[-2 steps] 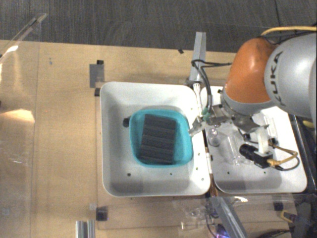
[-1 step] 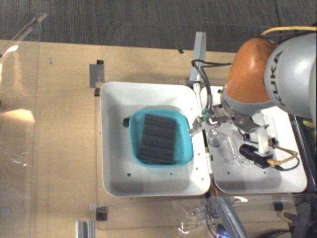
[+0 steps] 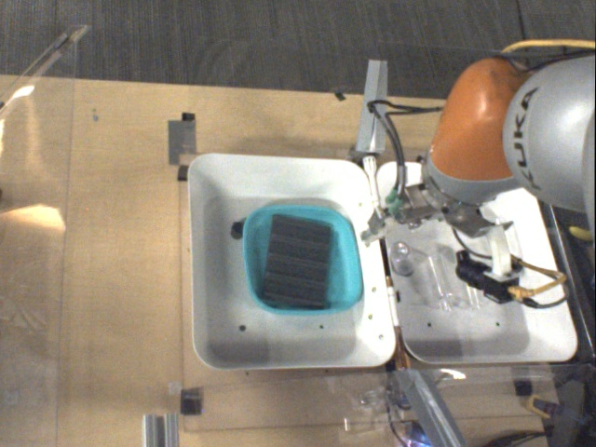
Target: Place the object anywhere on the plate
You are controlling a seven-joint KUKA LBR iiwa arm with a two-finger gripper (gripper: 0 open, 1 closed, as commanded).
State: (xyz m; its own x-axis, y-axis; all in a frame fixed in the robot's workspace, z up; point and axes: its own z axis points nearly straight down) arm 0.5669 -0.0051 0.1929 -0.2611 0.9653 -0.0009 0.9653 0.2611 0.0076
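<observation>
A teal plate [image 3: 350, 261] lies in the middle of the left white bin [image 3: 214, 250]. On it rests a dark grey ribbed block [image 3: 298, 260], lying flat and covering most of the plate's centre. My gripper [image 3: 430, 276] hangs over the left half of the right bin [image 3: 549, 329], below the arm's orange band [image 3: 475, 128]. It is apart from the block and the plate, across the wall between the bins. The gripper's tip looks pale and blends with the white bin floor.
The arm's wrist and its black cables [image 3: 484, 277] cover much of the right bin. A grey metal post [image 3: 372, 101] stands behind the bins where they meet. Small black brackets [image 3: 183, 136] sit on the wooden bench around the bins.
</observation>
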